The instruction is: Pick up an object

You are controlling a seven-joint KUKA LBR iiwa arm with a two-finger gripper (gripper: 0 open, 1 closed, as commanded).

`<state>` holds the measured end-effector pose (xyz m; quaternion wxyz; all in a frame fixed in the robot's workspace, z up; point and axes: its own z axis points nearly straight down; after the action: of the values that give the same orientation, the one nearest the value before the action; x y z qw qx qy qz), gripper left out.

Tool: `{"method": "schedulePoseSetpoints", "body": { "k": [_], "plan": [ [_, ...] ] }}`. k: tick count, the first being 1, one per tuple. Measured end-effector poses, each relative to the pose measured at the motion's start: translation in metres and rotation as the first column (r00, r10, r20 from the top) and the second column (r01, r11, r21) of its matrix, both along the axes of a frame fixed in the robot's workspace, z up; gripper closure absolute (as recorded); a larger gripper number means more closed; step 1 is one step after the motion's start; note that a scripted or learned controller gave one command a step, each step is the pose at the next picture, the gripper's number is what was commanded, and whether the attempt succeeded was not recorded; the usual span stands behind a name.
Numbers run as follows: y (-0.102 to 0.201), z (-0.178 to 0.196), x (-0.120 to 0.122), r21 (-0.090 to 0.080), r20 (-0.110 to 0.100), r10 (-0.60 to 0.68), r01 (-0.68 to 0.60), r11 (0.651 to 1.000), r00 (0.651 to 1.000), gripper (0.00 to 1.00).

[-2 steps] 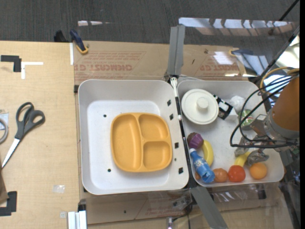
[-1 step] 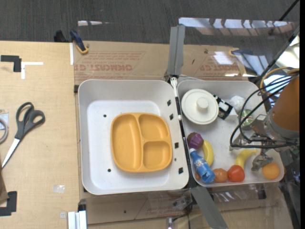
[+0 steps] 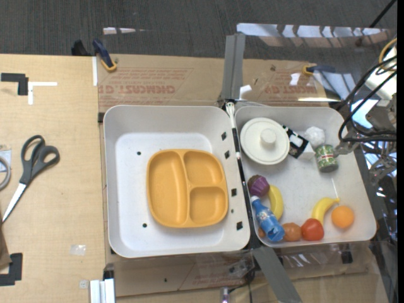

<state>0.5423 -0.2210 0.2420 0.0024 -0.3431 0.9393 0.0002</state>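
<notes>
**White bins, toy food, and an arm at the edge**

White plastic forms both bins on the surface (image 3: 50,106). The left bin (image 3: 120,188) holds a yellow divided plate (image 3: 187,187), lying flat near its middle. The right bin (image 3: 353,169) holds the small things: a white lidded pot (image 3: 266,141) at the back left, a crumpled white piece (image 3: 314,134) just beside it, and a green can (image 3: 326,158) with a pale label too small to read. Along the front lie a purple plum (image 3: 257,185), a banana (image 3: 276,201), a blue bottle (image 3: 267,220) on its side, a red tomato (image 3: 312,230), a second banana (image 3: 324,208) and an orange (image 3: 343,217).

The arm reaches in at the right edge among dark cables, and its claw (image 3: 348,147) sits just beside the green can; whether the claw is apart or together cannot be told.

Brown cardboard (image 3: 158,84) behind the bins carries reversed red print, unreadable. Scissors (image 3: 31,163) lie well apart on the left.
</notes>
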Motion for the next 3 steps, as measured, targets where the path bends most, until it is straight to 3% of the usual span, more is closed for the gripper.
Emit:
{"method": "schedulePoseSetpoints", "body": {
  "k": [1, 2, 3],
  "plan": [
    [-0.001, -0.117, 0.089, -0.003, 0.012, -0.044, 0.044, 0.999, 0.999, 0.00],
    [-0.001, -0.129, 0.041, -0.008, 0.046, -0.070, 0.070, 0.997, 0.996, 0.00],
    [0.000, -0.149, -0.035, -0.001, 0.001, -0.170, 0.170, 0.985, 0.985, 0.00]
  ]
}}
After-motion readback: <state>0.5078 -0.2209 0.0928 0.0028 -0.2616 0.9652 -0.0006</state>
